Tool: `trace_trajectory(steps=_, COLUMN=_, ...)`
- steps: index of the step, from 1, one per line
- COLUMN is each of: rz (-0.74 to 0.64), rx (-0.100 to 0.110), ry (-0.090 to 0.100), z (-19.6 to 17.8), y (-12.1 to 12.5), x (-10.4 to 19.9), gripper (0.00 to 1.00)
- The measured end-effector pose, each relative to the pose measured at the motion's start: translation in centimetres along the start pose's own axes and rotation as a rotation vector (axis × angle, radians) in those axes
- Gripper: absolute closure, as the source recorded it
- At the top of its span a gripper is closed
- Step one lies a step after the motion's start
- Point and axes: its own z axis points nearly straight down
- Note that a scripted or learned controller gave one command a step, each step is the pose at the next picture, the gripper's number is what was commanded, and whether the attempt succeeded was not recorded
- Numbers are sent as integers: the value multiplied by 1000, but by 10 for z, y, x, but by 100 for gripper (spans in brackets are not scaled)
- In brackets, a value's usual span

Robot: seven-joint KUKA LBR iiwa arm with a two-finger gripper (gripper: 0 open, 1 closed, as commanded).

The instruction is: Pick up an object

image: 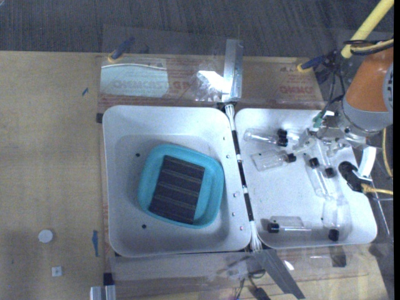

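the end effector (322, 130) hangs over the right bin (369, 230), among clear vials with black caps (270, 161); finger state cannot be determined. more vials lie below it. well to its left, the left bin (119, 186) holds a blue tray (150, 167).

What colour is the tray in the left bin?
Light blue tray, holding a dark ribbed slab; camera view shows it.

Tan bench (44, 136), dark carpet floor (156, 5)
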Motion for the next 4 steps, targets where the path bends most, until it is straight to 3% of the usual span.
trace_trajectory(steps=1, rz=63, rx=-6, ry=-1, z=41, y=5, x=26, gripper=0)
trace_trajectory(steps=2, rz=19, rx=-8, ry=24, z=39, y=1, x=-5, gripper=0)
trace_trajectory(steps=3, rz=19, rx=-15, ry=8, z=27, y=2, x=-10, gripper=100)
trace_trajectory(steps=4, rz=8, rx=-11, ry=25, z=26, y=4, x=2, gripper=0)
